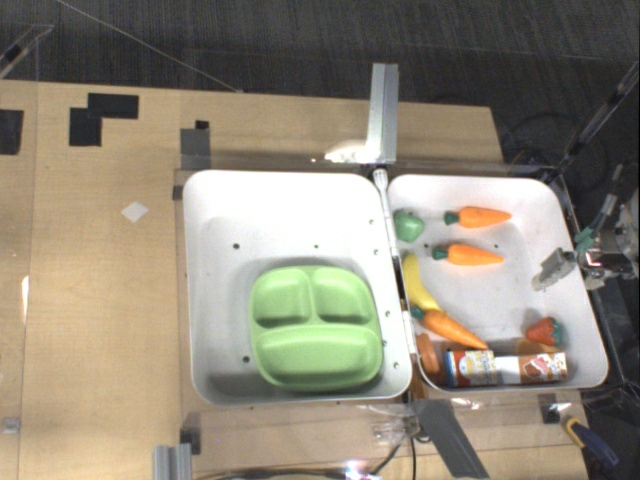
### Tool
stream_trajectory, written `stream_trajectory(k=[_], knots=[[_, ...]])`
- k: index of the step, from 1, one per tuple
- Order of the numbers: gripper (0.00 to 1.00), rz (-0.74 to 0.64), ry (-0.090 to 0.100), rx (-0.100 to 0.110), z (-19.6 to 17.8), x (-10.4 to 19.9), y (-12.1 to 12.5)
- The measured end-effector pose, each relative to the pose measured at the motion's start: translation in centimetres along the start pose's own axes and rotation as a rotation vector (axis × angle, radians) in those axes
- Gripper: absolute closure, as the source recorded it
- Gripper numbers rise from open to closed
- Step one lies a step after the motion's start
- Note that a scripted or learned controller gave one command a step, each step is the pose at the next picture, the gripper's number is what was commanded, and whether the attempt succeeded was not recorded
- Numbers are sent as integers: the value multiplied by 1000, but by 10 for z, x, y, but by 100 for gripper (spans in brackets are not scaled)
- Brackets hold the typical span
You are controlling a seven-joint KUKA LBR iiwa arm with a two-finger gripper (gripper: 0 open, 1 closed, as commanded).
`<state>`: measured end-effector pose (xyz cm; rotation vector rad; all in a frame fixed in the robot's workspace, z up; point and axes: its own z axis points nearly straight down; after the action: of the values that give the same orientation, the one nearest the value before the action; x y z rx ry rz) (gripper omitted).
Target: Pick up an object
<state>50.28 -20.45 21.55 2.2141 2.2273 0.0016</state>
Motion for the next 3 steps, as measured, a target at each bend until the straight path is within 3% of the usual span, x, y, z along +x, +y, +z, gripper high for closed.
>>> stream_trajectory(k=[1, 2, 3], knots=[[0, 107, 1, 0, 121, 71, -4], [0, 14, 1, -6, 124, 100, 98], [0, -13, -2, -13, 126, 50, 126]])
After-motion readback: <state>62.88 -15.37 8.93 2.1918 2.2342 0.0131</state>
